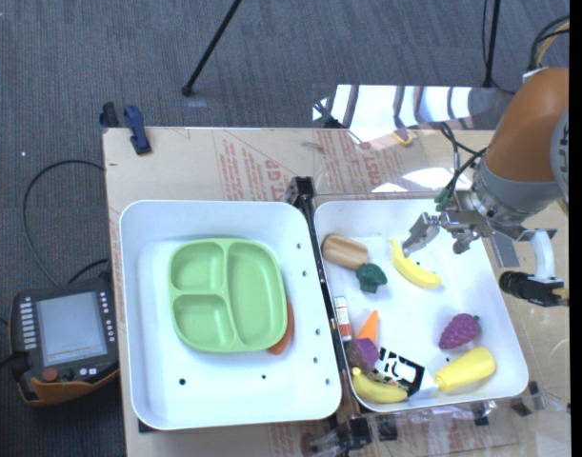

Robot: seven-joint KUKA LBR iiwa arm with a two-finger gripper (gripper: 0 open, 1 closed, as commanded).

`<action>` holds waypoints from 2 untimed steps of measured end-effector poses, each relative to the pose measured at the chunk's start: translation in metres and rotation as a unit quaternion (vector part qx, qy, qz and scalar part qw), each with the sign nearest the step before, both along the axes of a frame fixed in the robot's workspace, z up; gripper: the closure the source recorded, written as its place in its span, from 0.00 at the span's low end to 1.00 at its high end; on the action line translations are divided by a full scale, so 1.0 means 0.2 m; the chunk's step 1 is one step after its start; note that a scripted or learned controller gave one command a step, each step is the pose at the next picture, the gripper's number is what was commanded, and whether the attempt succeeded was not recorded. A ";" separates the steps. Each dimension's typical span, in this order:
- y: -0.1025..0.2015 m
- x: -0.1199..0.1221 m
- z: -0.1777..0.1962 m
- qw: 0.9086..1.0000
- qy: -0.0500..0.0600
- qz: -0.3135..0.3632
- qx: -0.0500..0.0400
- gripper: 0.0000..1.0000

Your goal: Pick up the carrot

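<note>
Pincer (441, 235) hangs over the far part of the right bin, fingers spread and nothing between them — it sits just above the yellow banana (414, 268), not the carrot.

Largest first: the worktop (214, 165) carries two white bins. The left bin (138, 303) holds a green plate (226, 295) with something orange-red peeking from under its near right edge. The right bin (491, 293) holds the clutter: a bread roll (344, 250) at its far left, a yellow block (465, 369) and a second banana (378, 388) along the near edge, purple grapes (459, 330) towards the right, a broccoli floret (371, 276) beside the roll.

The carrot (369, 327) is small and orange, lying near the left wall of the right bin, between the broccoli and the near banana.

As I judge it, nothing of the task is done yet: the carrot lies untouched, well apart from the pincer. Left to do — move towards the bin's near left side, come down, close and lift.
</note>
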State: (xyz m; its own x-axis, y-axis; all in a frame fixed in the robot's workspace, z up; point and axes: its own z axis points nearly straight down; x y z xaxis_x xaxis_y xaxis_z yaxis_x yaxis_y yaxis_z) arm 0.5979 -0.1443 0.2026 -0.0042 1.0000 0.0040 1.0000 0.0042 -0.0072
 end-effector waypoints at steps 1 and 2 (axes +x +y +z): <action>0.11 -0.31 -0.58 0.999 0.003 0.054 0.001 0.00; 0.26 -0.48 -0.57 0.993 -0.006 -0.122 -0.008 0.00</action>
State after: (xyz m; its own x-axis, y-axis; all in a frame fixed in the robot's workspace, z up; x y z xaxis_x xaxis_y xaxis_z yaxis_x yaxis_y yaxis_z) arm 0.5022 -0.0917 0.0884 0.2372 0.9714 -0.0103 0.9715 -0.2371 0.0075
